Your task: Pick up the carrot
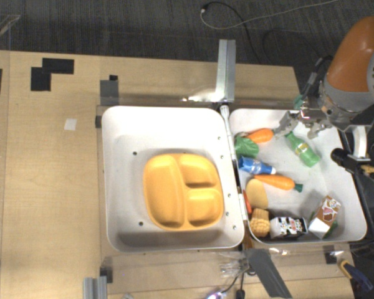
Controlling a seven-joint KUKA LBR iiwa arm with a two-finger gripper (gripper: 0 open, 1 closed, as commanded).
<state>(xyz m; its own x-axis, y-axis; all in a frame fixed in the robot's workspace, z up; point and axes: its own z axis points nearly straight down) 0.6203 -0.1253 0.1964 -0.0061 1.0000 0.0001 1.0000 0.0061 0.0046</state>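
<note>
The two-finger gripper (299, 124), jaws spread and empty, hangs near the right bin's (355, 229) far edge, beside the orange plastic carrot (260, 136).

Open floor shows in the right bin (352, 195) between the green bottle (302, 150) and the small carton (325, 217). Along its left wall, things crowd: blue bottle (255, 166), corn (259, 220), seemingly touching neighbours.
</note>
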